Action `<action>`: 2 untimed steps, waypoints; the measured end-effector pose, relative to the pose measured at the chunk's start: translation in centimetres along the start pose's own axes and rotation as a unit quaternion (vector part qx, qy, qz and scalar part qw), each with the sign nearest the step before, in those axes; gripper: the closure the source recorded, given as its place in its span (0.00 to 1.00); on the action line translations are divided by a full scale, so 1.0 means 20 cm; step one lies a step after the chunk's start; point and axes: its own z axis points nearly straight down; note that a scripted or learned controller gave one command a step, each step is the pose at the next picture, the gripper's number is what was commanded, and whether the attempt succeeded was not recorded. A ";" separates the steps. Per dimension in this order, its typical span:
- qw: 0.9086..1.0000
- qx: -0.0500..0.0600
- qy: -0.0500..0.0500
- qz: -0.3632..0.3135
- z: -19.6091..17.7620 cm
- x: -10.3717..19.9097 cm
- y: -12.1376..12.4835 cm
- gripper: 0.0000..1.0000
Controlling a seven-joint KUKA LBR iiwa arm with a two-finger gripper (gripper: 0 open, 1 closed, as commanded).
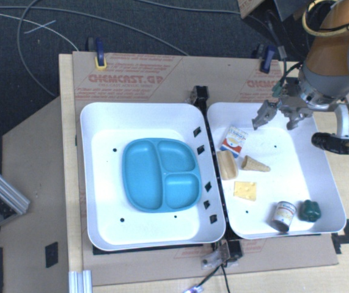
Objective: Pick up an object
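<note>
Camera view: two white bins are being shown side by side, left bin [95, 163] and right bin [321, 182].
Left bin: one blue divided plate [161, 174] is being held.
Right bin: six objects are being counted, namely one small carton [233, 141], one bread piece [226, 165], one cone [255, 163], one cheese slice [245, 190], one can [283, 215], one green pepper [310, 210].
Gripper [278, 119]: fingers are being kept spread, nothing pinched, above the right bin's far end.

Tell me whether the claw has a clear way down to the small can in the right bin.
Probably yes. The claw hangs open over the right bin's far end, nothing between its fingers. The can lies near the front rim, uncovered; a green piece sits close beside it, which might crowd one finger.
</note>
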 end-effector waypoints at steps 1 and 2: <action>1.000 -0.007 -0.001 -0.002 -0.04 0.00 0.01 0.00; 1.000 -0.005 -0.001 -0.002 0.19 0.04 0.03 0.00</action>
